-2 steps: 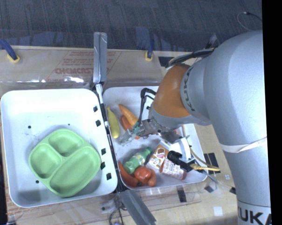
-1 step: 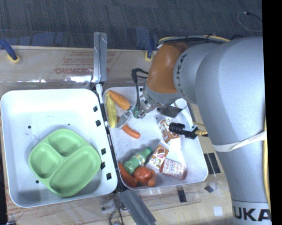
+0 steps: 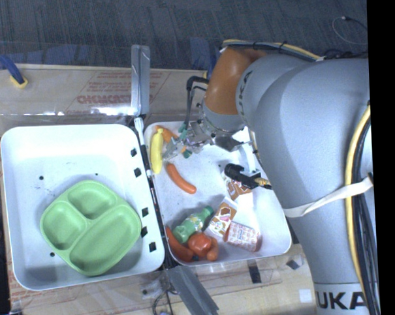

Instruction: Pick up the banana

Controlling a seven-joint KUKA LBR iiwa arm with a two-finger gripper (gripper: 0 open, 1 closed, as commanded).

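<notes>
Reaching in from 3 o'clock, gripper point(image 3: 182, 142) sits low at 12 o'clock of the right bin point(image 3: 274, 230), just beside the banana point(image 3: 156, 152); finger spacing cannot be told. Banana lies lengthwise against the bin's 9 o'clock wall, nothing visibly clasping it. Orange sausage point(image 3: 181, 178) just toward 5 o'clock of it. Green divided plate point(image 3: 91, 226) in left bin point(image 3: 27, 151).

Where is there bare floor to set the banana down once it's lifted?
Left bin: bare floor above and left of the green plate. Right bin is crowded: banana and gripper at top, sausage mid, bottle and packets below.
</notes>
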